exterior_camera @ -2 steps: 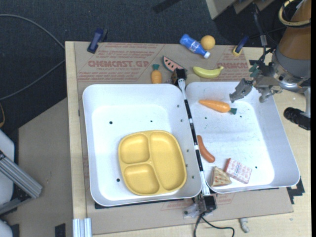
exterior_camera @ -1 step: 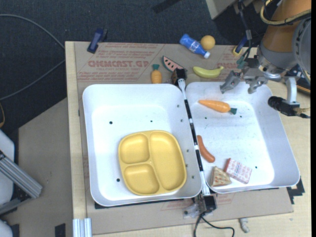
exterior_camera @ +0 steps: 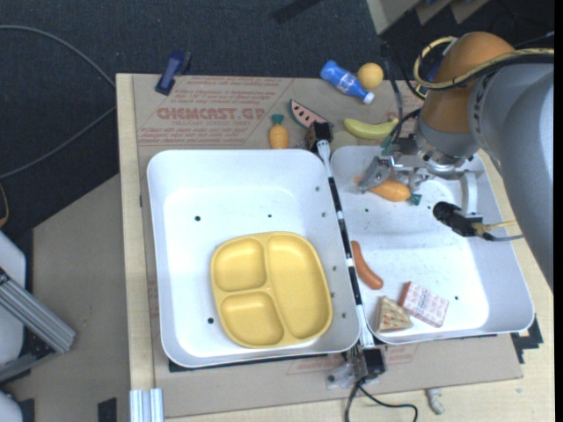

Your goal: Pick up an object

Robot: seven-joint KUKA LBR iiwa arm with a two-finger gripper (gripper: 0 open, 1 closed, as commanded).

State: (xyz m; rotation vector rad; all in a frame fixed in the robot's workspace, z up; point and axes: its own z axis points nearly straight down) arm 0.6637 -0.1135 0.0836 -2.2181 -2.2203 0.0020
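My gripper (exterior_camera: 390, 172) hangs low over the far left corner of the right bin (exterior_camera: 493, 306). An orange carrot-like toy (exterior_camera: 393, 191) lies directly under it, touching or nearly touching the gripper; I cannot tell whether it is gripped. Further forward in the same bin lie a red-orange sausage (exterior_camera: 368, 267), a tan sandwich wedge (exterior_camera: 393, 316) and a pink wafer block (exterior_camera: 427, 303).
A yellow divided plate (exterior_camera: 271, 287) sits in the left bin (exterior_camera: 176, 200). Behind the bins on the board lie a banana (exterior_camera: 369, 128), a blue bottle (exterior_camera: 345, 79), a yellow ball (exterior_camera: 371, 75), a watermelon slice (exterior_camera: 303, 112) and a small orange toy (exterior_camera: 279, 135).
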